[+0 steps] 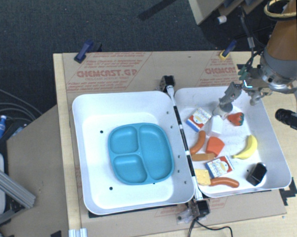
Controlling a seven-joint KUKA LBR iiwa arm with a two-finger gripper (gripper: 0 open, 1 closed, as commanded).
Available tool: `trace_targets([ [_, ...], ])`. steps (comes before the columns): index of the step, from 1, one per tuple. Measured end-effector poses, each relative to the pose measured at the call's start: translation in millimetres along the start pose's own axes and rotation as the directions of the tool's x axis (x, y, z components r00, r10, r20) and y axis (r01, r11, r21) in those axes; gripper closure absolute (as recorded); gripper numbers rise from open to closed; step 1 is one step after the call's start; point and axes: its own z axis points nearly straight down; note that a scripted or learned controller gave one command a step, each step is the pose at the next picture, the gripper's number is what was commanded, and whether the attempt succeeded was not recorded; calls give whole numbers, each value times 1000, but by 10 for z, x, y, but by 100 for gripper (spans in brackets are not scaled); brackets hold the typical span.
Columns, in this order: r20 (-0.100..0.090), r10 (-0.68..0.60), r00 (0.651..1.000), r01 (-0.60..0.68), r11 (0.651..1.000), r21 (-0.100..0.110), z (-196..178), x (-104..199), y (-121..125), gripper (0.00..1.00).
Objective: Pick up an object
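My gripper hangs over the back of the right bin, open, with nothing between its fingers. One grey finger slants down toward a small white piece; the other finger is to its right. A red toy lies just below the gap. Nearby are a white, red and blue carton, an orange block, a banana, an orange sausage, a second carton, a red hot dog and a black block.
The left bin holds a blue divided plate. A yellow cheese slice and another sausage lie by the divider. Clamps join the bins at the back. Cables run off the bench's left side.
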Motion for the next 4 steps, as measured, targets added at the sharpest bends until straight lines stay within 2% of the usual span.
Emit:
trace_targets([
  [1,0,1,1000,-1,1000,2,955,-147,167,0],
  [2,1,-1,1000,1,1000,-3,1632,36,700,0],
  [3,1,-2,1000,2,1000,-5,1527,38,707,100],
  [4,0,-1,1000,1,1000,-3,625,518,701,100],
])
